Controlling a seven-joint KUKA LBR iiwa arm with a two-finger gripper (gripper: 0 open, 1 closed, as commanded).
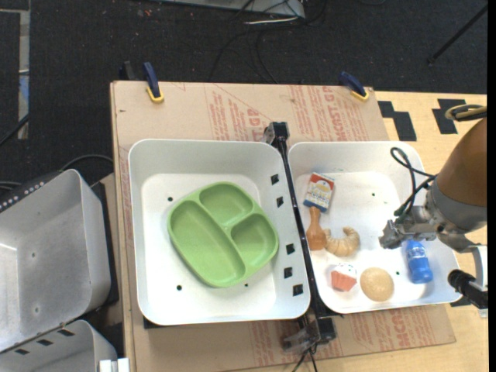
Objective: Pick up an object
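Overhead slanted view of the surface (232, 115) carrying two shallow white bins. The left bin (147, 208) holds a green divided plate (223, 233). The right bin (364, 157) holds the candidate objects: a small white-and-red carton (319, 191) toward the bin's far edge, a tan bone-shaped piece (315, 231) and a croissant-like pastry (343, 242) touching it near the bin's middle, a small red-and-white piece (343, 277) and a round beige ball (377, 284) along the near edge, and a blue bottle (418, 263) by the right edge. The hand (397, 233) hangs over the right side of this bin, just beside the bottle's top; whether its fingers are spread or pressed together cannot be told, and nothing is seen pinched between them.

Judged step: closing in on an object, most likely the blue bottle. To do it well, the hand should centre over the bottle's body, straddle it across its narrow width, and descend clear of the bin's right wall and the nearby ball before closing.

Hard to make out: the fingertips, which merge with dark cabling; the bottle's cap end, partly covered by the hand; the arm's upper part, cut off at the frame's right edge.
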